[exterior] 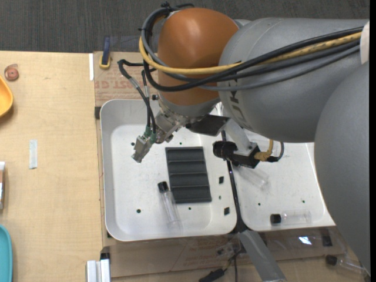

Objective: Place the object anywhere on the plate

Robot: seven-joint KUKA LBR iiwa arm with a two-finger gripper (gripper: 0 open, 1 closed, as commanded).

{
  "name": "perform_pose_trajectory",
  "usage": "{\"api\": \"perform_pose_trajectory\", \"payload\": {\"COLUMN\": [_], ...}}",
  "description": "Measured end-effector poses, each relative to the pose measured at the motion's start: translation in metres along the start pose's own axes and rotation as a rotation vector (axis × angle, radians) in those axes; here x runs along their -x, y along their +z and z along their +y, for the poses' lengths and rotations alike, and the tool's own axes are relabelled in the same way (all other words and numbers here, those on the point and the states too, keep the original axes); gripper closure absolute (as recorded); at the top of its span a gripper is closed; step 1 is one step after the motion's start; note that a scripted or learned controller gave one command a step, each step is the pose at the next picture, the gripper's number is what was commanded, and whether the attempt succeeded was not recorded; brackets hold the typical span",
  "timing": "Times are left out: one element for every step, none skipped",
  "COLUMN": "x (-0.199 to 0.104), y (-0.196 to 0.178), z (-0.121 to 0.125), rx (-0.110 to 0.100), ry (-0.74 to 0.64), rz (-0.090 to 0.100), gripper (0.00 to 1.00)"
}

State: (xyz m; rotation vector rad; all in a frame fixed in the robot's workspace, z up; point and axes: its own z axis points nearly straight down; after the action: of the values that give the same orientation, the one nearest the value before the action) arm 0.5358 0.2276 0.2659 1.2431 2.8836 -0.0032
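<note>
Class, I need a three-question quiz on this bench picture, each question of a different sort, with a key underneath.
1. True or false: the ribbed black block lies in the right bin.
2. Which lies just left of the block? A) a clear tube with a black cap B) an orange dish C) a blue clamp
3. Fill in: the arm enters from the picture's ____.

Key: 1 false, it lies in the left bin. 2 A. 3 right.
</note>
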Motion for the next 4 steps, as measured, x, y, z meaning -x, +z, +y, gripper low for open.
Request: {"api": "perform_pose_trajectory", "payload": {"x": [-0.026,-0.024,-0.022,0.006], "y": [0.003,0.053,0.045,-0.019], "z": [-0.035,-0.024,-0.024,0.007], "rx": [0.0,0.002,0.003,0.004], "ry": [-0.444,-1.106,-1.101,-1.122], "rz": [0.002,0.003,0.003,-0.001], "gripper": [0.0,0.0,1.0,1.0]}}
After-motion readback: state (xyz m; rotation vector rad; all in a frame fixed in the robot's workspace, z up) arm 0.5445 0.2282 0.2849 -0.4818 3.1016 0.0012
